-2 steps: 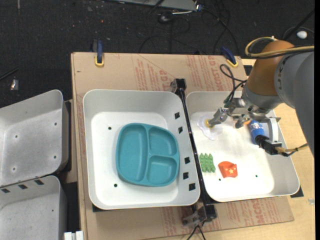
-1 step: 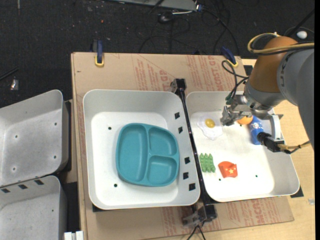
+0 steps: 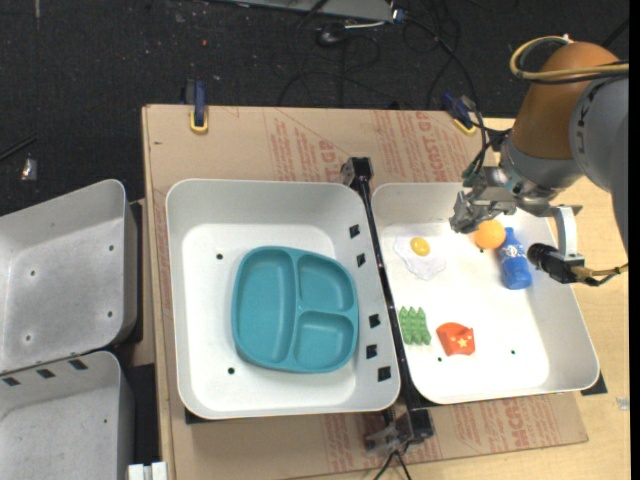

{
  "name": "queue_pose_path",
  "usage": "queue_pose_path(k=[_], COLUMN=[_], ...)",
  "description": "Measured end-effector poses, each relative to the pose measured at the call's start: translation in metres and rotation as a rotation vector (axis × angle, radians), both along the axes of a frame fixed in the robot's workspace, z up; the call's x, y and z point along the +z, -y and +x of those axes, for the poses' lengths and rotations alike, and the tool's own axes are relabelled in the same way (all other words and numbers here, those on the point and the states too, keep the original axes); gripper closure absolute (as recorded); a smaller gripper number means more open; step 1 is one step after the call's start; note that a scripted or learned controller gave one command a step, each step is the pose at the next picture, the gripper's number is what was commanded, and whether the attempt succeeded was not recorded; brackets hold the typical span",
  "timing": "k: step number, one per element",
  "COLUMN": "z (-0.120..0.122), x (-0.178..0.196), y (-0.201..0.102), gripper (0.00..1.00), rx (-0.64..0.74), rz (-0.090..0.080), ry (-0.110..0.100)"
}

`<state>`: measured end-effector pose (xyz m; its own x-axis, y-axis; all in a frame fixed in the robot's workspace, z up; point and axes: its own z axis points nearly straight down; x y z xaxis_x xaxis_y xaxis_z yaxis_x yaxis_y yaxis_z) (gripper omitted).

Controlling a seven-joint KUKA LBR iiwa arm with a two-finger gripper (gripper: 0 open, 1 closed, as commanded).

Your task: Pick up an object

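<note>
Gripper (image 3: 470, 218) sits low over the right bin (image 3: 560, 363), near its back edge. Can't tell how wide it's set or whether it grips anything; view from above hides that. Orange ball (image 3: 489, 234) lies just beside it, w/ a blue bottle (image 3: 514, 261) touching the ball's right side. Also in the right bin: fried-egg toy (image 3: 421, 251), green block (image 3: 414, 325), red piece (image 3: 456, 338). Left bin (image 3: 200, 368) holds a teal divided plate (image 3: 296, 308).
</note>
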<state>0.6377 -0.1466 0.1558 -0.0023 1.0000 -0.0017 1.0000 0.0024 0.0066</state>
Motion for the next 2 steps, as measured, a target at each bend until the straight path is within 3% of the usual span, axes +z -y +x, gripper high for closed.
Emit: queue_pose_path(k=[2], z=[0.003], x=[0.091], y=[0.002], gripper=[1.00], rx=[0.000], rz=[0.000], ry=[0.001])
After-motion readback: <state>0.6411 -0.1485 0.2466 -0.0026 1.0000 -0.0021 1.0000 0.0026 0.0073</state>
